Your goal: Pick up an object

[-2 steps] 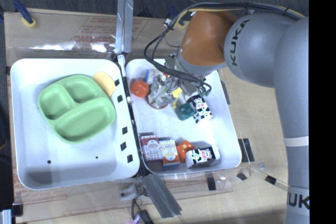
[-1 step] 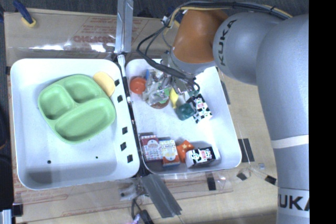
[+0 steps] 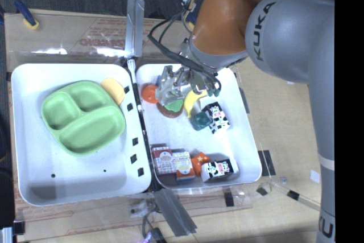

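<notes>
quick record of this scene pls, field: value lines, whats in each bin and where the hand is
left bin: green divided plate, yellow piece at its upper right edge
right bin: cluster of small toys at the top, two cow-print cartons, red-and-white box near the bottom
hand: low over the top cluster in the right bin
grasp: cannot tell
arm: reaching in from the right

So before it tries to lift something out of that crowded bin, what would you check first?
1. Tool over the right bin: ok.
2. Tool low among the toys near the orange piece and yellow piece: ok.
3. Something actually between its fingers: cannot tell.
4. Neighbours clear of the tool: not ok, the teal piece and cow-print box crowd in.
5. Green divided tray in the left bin, out of the way: ok.
</notes>
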Controlling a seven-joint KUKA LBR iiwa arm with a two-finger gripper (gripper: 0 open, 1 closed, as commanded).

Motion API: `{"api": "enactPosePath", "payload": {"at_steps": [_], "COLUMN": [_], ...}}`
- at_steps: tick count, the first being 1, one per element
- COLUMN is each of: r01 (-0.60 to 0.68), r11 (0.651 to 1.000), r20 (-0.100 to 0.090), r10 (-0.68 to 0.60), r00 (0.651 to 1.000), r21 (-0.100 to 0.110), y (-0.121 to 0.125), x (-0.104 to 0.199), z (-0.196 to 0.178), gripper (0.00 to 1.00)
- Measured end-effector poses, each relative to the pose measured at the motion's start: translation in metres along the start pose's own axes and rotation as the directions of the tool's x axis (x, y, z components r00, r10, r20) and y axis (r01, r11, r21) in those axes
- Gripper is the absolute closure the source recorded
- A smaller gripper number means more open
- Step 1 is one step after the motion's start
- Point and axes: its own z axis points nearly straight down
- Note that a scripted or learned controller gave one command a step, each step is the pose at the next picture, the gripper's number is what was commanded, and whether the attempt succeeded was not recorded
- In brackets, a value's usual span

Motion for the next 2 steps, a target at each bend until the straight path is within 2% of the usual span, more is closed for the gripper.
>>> {"api": "enactPosePath", "payload": {"at_steps": [1,2], "r01": [0.113,-0.073], "r11": [0.994,0.997], "r20": [-0.013,-0.01], "r10": [-0.113,0.073], "r00": [0.994,0.997], "r21": [-0.005,-0.001], "y": [0.081,0.069], "x": [-0.001,-0.016], "z": [0.006,-0.019], "gripper": [1.0,1.0]}}
